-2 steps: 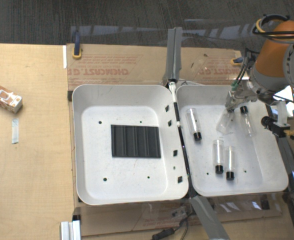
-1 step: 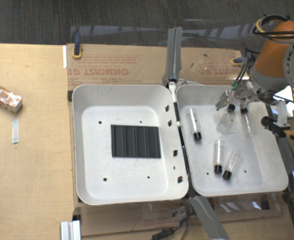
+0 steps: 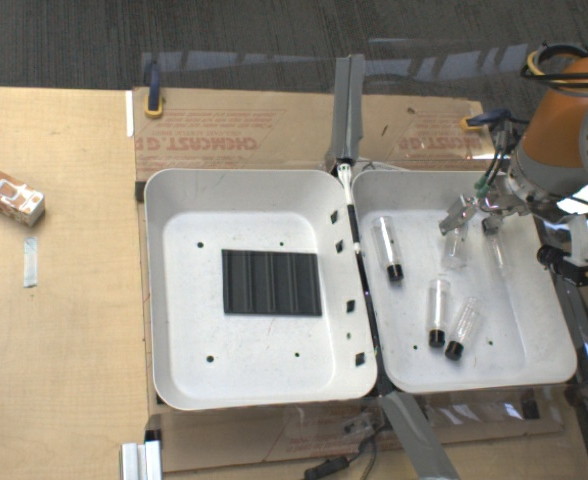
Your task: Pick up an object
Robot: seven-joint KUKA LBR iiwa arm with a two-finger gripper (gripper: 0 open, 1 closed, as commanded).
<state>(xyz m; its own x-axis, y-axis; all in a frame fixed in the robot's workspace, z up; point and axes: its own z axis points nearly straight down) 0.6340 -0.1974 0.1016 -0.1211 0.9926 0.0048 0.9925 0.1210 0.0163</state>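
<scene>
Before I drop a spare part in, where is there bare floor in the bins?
Left bin: free all round the black pad. Right bin: crowded mid-floor by three vials, gripper above its upper part; bare along the right wall.

Around the dark ribbed panel (image 3: 271, 282) in the left bin (image 3: 174, 208), open white floor rings it on every side. Across the divider (image 3: 352, 218) from it, three clear tubes (image 3: 389, 249) (image 3: 438, 313) (image 3: 462, 330) clutter the right bin (image 3: 534, 358), with lanes between them.
</scene>
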